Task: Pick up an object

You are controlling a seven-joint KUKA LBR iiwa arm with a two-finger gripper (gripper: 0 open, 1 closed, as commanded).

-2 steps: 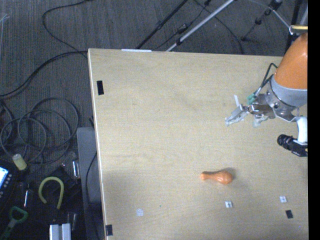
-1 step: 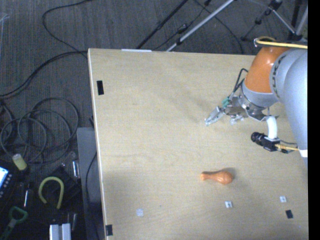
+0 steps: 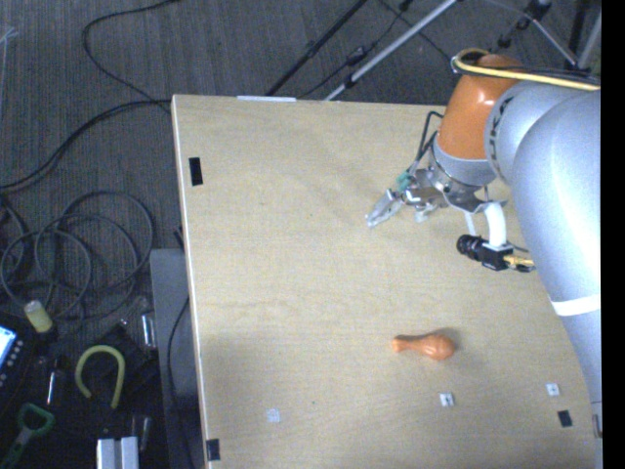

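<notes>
one orange object [image 3: 426,345] is lying on the tan board [image 3: 283,291], low and right of centre. one gripper [image 3: 382,210] is hovering well above it, fingers slightly apart, gripping nothing. no writing is showing legibly anywhere.

Arm [image 3: 557,193] cut off at right edge

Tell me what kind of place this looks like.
Probably a robotics lab or test cell. A grey and orange robot arm reaches over a plain wooden bench bearing a small orange object. Loose cables trail on dark carpet, and stand legs rise behind.
</notes>
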